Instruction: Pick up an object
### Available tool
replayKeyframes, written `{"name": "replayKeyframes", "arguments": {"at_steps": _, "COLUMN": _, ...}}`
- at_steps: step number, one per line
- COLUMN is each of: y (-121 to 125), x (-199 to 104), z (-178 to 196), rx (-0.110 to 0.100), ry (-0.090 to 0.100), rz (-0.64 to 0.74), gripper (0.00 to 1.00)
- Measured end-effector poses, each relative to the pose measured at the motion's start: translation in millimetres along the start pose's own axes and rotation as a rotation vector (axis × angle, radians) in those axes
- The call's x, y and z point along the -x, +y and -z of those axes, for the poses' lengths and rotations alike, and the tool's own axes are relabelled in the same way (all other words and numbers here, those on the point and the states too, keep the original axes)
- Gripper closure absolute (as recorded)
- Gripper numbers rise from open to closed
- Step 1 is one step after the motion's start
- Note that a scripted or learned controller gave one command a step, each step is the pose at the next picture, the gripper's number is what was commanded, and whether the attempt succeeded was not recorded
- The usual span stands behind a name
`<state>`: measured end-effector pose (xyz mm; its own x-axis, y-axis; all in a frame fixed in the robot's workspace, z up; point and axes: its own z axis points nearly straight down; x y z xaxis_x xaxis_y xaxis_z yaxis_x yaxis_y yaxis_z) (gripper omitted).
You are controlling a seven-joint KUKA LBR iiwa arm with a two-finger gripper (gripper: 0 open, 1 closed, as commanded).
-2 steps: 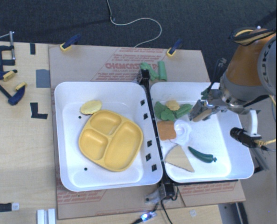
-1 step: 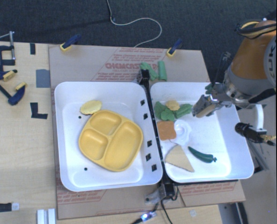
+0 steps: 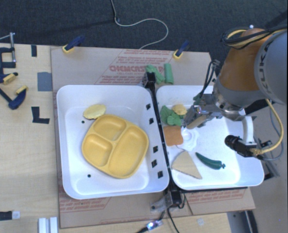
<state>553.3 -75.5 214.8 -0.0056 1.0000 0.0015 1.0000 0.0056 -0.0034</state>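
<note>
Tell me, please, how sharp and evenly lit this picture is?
Camera view: light is soft and even, shadows faint; the white bins show no harsh glare; the yellow tray is fairly sharp; the gripper and small items beside it look slightly blurred.

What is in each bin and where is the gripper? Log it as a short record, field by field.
left bin: yellow divided plate; small yellow piece beside it
right bin: green piece, orange-brown slice, white piece, tan wedge, dark green pepper
gripper: low over the right bin's far left part, near the green piece
held item: none seen between the fingers
</note>
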Motion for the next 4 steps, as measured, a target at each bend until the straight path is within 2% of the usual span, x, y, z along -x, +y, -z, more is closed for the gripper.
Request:
{"name": "replayKeyframes", "arguments": {"at_steps": 1, "y": -19.3, "x": -58.9, "z": -3.6, "rx": -0.001, "ry": 0.001, "rz": 0.001, "gripper": 1.00}}
{"name": "replayKeyframes", "arguments": {"at_steps": 2, "y": -25.8, "x": -105.5, "z": -6.1, "rx": -0.001, "ry": 0.000, "rz": 0.001, "gripper": 1.00}}
{"name": "replayKeyframes", "arguments": {"at_steps": 3, "y": -32.9, "x": -155.3, "z": 12.7, "rx": 0.002, "ry": 0.000, "rz": 0.002, "gripper": 1.00}}
{"name": "replayKeyframes", "arguments": {"at_steps": 4, "y": -47.0, "x": -175.3, "z": 18.1, "rx": 0.000, "ry": -0.001, "rz": -0.001, "gripper": 1.00}}
